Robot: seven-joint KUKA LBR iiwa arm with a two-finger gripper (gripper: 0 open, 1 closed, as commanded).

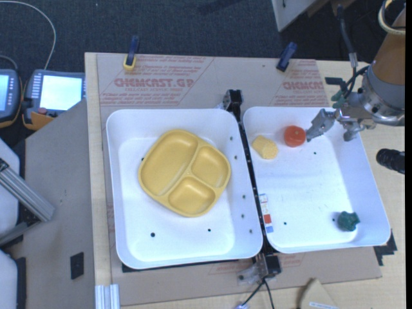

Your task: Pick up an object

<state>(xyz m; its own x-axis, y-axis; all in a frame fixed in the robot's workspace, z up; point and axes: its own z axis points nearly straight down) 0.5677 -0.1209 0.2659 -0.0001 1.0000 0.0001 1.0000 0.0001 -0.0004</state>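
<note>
Because the end effector [331,126] hangs open and holds nothing just right of the red ball [295,136], I judge this my target.

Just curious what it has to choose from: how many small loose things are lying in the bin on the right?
3: an orange-red ball near the far edge beside the gripper, a pale yellow lump to its left, and a dark green piece in the near right corner. The arm might hide something more.

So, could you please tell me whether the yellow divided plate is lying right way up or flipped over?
Right way up: the yellow divided plate shows its three hollow compartments facing upward in the left bin.
</note>
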